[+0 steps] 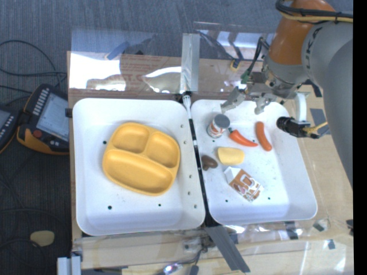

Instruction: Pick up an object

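Over the far edge of the right bin [298,171], the pincer [250,101] hangs with its two fingers spread apart, nothing between them. One finger points toward the bin's back-left, the other angles down toward the middle. Grey arm [327,50] with orange band reaches in from the right.

Objects in the right bin, all lying on its floor and clear of the pincer:
- small can [217,125], upright, silver top, just below the left finger, nearest thing to the pincer.
- orange chili pepper [243,138], lying just beside the can on its right.
- orange sausage [263,136], tilted, below the right finger, near the pepper's tip but apart from it.
- pale yellow wedge [230,155], near the bin's middle.
- dark brown lump [209,162], at the left wall, beside the wedge.
- brown-and-white packet [245,184], toward the near side, farthest from the pincer.

Left bin [86,211]: yellow divided plate [141,157], three compartments, lying near the centre.

Left of the surface, on the floor: handheld controller [43,119] with cables.
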{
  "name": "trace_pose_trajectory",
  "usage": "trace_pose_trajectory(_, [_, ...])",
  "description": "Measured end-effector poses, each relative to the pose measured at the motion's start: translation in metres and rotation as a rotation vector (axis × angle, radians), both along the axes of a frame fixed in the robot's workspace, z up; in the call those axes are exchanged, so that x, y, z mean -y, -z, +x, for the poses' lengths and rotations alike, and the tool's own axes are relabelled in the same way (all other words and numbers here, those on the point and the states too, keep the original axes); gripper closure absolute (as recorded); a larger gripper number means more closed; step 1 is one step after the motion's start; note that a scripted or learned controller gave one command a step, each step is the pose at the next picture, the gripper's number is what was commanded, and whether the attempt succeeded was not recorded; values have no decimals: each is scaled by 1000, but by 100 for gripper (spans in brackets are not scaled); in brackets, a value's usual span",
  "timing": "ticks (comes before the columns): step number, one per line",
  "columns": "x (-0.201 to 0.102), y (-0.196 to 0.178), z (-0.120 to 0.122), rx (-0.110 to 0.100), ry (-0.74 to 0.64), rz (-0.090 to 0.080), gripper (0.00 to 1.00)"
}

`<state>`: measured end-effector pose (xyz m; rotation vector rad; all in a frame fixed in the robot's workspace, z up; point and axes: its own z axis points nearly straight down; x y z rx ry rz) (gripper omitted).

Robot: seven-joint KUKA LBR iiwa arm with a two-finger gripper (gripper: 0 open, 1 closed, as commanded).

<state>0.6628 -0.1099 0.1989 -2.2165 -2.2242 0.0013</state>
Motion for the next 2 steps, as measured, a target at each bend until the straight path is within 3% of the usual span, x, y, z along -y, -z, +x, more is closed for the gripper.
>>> trace_pose_trajectory(1, [42, 84, -10, 2, 0, 0, 0])
trace_pose_trajectory(2, [90, 109, -53, 13, -1, -1, 0])
